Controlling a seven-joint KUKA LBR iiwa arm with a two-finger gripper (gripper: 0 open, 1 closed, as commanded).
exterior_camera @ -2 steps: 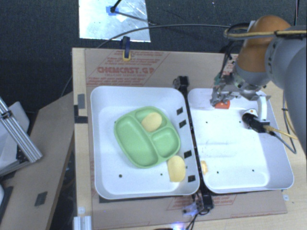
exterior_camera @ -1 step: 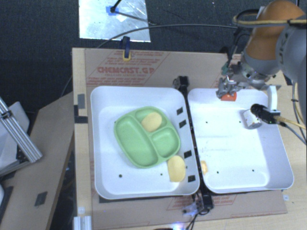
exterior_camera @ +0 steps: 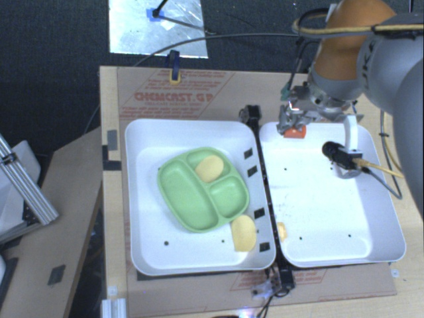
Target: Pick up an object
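At the far left, an aluminium rail (exterior_camera: 26, 187) is seen beside the bench, lying at a slant. Further to the right, a brown board (exterior_camera: 179, 95) with red lettering is laid under both bins. A blue clamp (exterior_camera: 173, 63) is fixed on the far edge of the board, and a shiny foil sheet (exterior_camera: 156, 18) is placed behind it. The left bin (exterior_camera: 142, 244) is occupied by a green tray (exterior_camera: 189, 197) with three compartments, which is turned at an angle. A yellow lump (exterior_camera: 211, 168) is held in the small far compartment of this tray. A second yellow lump (exterior_camera: 244, 233) is found outside the tray, just beside its near right corner, on the floor of the same bin. Some black tabs (exterior_camera: 252, 171) are set along the wall where the two bins meet. In the right bin (exterior_camera: 331, 224), a small yellow crumb (exterior_camera: 282, 230) is lying against the left wall, toward the near side. A small orange block (exterior_camera: 296, 132) is located in the far left corner of the right bin, well apart from the crumb. The gripper (exterior_camera: 291, 119) is positioned directly over this block, and the block is seen at its tip. It cannot be told whether the gripper is open or closed, or whether the block is really gripped. The grey arm (exterior_camera: 391, 65) is extended in from the right, and its orange band (exterior_camera: 351, 25) is seen above the wrist.
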